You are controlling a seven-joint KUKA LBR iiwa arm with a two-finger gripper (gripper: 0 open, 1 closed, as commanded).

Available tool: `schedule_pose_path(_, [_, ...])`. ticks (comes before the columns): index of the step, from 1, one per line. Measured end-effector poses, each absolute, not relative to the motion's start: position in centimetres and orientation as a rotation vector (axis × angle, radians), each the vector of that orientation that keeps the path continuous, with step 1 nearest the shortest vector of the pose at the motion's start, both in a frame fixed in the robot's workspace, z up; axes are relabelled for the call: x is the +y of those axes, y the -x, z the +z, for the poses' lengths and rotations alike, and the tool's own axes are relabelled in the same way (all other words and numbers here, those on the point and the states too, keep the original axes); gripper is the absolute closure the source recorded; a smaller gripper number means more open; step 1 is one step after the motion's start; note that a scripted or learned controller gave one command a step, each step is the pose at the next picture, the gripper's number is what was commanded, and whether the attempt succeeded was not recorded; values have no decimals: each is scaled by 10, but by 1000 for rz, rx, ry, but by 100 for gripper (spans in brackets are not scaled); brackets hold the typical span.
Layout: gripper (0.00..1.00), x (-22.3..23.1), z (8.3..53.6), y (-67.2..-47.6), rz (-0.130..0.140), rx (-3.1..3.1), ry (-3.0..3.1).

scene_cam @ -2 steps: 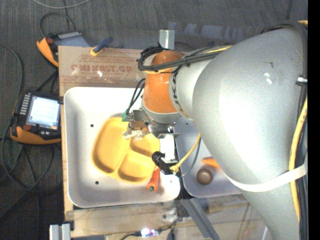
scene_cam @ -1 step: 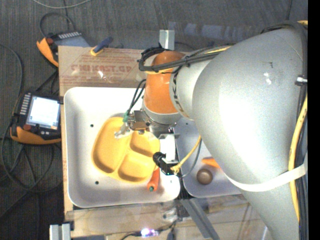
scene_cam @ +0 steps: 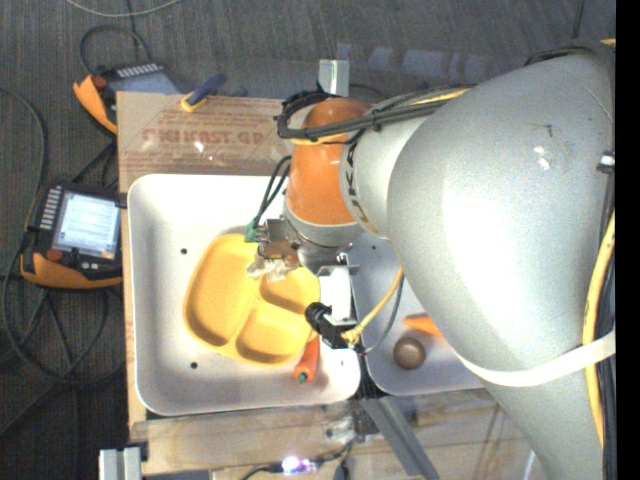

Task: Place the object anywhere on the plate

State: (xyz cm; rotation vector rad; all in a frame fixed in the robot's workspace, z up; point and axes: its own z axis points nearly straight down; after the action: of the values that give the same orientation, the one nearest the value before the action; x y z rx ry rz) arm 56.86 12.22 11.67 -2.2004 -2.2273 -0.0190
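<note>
A yellow plate (scene_cam: 225,293) with several compartments lies in the left white bin (scene_cam: 160,378). The arm's orange wrist band (scene_cam: 320,183) hangs over the plate's upper right part, and the gripper (scene_cam: 272,258) points down at the plate there. A small orange carrot-like object (scene_cam: 307,360) with a green tip lies on the bin floor, touching the plate's lower right rim and apart from the gripper. The arm hides the plate's right edge.
The right bin (scene_cam: 440,376), mostly hidden under the grey arm, holds a brown ball (scene_cam: 408,352) and an orange item (scene_cam: 422,323). A cardboard sheet (scene_cam: 200,143) lies behind the left bin. A handheld pendant (scene_cam: 80,233) sits off the bench at left.
</note>
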Motion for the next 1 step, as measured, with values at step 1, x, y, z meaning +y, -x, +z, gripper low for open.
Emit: schedule_pose_path(1, [0,120,116,-568,-13,-2226,2204])
